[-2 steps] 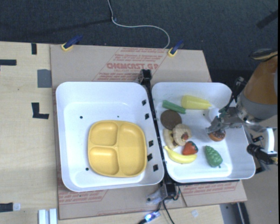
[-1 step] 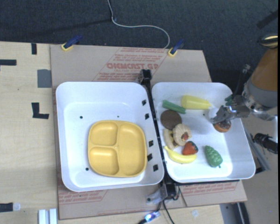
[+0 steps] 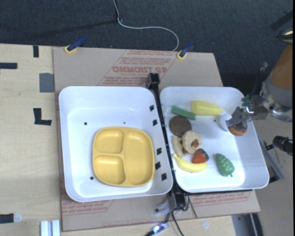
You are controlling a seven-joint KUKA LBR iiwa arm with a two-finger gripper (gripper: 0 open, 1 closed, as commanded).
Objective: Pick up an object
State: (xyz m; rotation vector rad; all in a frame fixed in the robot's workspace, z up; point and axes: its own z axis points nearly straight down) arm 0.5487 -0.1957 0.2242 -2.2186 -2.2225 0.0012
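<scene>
The right bin [image 3: 246,178] holds several toy foods: a yellow piece [image 3: 205,108], a green stick [image 3: 183,112], a brown disc [image 3: 180,125], a round biscuit [image 3: 191,141], a strawberry [image 3: 200,156], a banana [image 3: 189,165] and a green bumpy piece [image 3: 225,164]. My gripper [image 3: 236,120] hangs low at that bin's right side, just over a small brown-orange object [image 3: 240,130]. A small white piece [image 3: 222,120] lies right beside it on the left. Whether the gripper touches either one is unclear.
The left bin [image 3: 73,107] carries a yellow divided plate [image 3: 123,156]. A black hinge strip [image 3: 160,132] runs between the bins. Both rest on a cardboard sheet [image 3: 132,65]. A white cable [image 3: 142,26] lies on the dark cloth behind.
</scene>
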